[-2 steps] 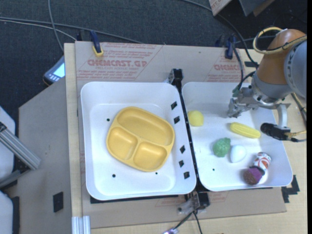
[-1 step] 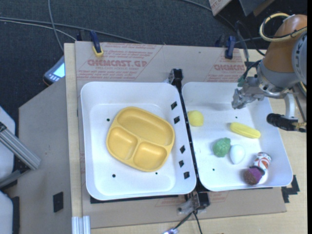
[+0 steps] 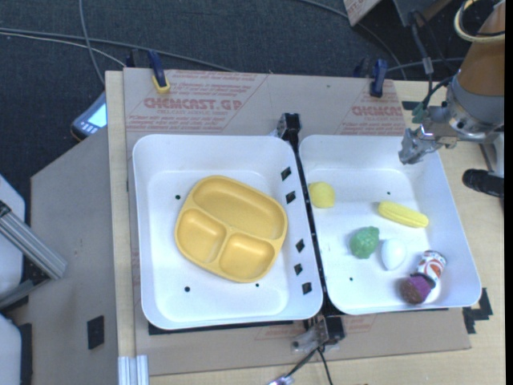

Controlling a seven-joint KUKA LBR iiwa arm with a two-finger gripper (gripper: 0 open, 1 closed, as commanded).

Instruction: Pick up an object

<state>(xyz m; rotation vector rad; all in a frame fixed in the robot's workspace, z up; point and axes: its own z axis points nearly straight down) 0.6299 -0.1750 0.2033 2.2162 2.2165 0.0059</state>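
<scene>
Two shallow white bins sit side by side on a bench. The left bin [image 3: 152,215] holds a single yellow divided plate [image 3: 231,228] with three compartments, lying flat near its centre. The right bin [image 3: 449,215] holds six small items: one yellow lemon [image 3: 322,195] close to the divider between the bins, one yellow banana [image 3: 402,213] lying towards the right wall, one green broccoli piece [image 3: 365,241] near the middle, one white egg [image 3: 393,253] just beside the broccoli, one red-and-white toy [image 3: 432,265] near the front right corner, and one purple lump [image 3: 414,289] touching that toy's near side. The gripper [image 3: 411,149] hangs over the far right corner of the right bin, at the end of the grey arm [image 3: 473,111] reaching in from the right; nothing sits between its fingers, and whether they are spread or closed cannot be made out. Every item lies nearer the camera than the gripper, the banana closest to it, the lemon off to its left, the purple lump farthest away. Two blue clamps [image 3: 159,74] pin the board along the far edge.
</scene>
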